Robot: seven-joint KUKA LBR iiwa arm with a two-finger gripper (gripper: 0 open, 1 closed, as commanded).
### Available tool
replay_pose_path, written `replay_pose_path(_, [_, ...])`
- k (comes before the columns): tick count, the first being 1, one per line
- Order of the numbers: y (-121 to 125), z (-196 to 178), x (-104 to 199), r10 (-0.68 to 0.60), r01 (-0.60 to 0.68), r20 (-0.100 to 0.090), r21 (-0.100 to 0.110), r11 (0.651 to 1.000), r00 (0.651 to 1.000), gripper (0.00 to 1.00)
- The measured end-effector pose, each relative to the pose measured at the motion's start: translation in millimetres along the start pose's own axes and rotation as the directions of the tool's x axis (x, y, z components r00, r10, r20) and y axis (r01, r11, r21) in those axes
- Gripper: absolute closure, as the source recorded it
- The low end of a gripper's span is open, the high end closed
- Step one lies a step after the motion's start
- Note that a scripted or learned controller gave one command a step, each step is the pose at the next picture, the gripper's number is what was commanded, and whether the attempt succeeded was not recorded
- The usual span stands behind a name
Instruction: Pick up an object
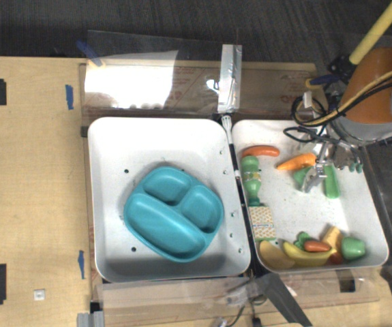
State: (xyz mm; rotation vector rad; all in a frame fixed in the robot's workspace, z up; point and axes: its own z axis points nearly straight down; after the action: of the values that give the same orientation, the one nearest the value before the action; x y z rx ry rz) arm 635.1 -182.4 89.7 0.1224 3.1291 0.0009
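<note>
No readable text, label, brand, number or sign anywhere. Black bracket-shaped marks on the bench (18,182), but no letters. Strips of blue tape (69,96) with no writing. A small white square tag (39,294) near the bench's lower left corner, too small to read. A patterned card (261,216) in the right bin (369,203), print too blurred to make out.
</note>
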Motion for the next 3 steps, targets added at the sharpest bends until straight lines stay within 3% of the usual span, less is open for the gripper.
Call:
replay_pose_path(1, [74,2,-13,0.127,-0.127,0.000,0.000,0.992,0.992,0.00])
replay_pose_path(2, [87,2,-5,-0.031,0.031,0.002,0.004,1.000,1.000,0.00])
replay_pose_path(3, [29,-32,-9,-0.303,0.303,-0.003,0.000,0.953,0.953,0.00])
